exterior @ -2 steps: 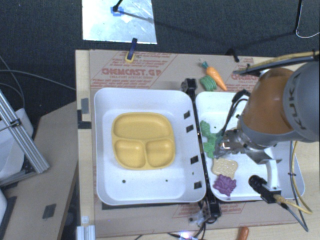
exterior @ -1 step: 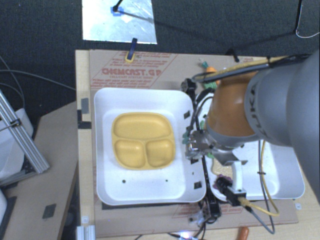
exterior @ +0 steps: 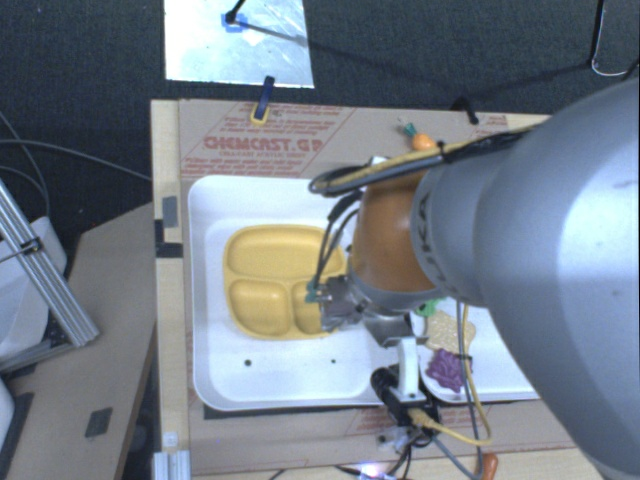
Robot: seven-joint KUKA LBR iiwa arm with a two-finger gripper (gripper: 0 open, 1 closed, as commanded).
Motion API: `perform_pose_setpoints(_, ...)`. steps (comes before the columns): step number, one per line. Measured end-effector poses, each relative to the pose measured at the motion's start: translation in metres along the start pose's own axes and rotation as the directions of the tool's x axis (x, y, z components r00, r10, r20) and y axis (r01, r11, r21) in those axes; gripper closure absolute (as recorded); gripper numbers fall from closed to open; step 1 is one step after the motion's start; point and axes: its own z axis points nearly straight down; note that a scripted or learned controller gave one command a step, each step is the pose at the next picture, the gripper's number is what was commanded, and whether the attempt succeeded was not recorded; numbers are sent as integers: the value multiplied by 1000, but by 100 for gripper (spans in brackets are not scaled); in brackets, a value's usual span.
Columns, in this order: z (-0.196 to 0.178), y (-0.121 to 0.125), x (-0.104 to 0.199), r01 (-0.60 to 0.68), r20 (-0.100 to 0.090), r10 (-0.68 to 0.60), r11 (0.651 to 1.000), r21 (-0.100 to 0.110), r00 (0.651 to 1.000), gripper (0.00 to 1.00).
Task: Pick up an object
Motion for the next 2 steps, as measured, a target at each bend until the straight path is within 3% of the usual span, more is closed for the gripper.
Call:
perform_pose_setpoints(1, 61, 34, 7, -4, 1, 4, 1000, -4, 1000, 100)
perform_pose_setpoints(2, 58, 8, 91, -12, 3, 13, 1000, -5, 1000, 100)
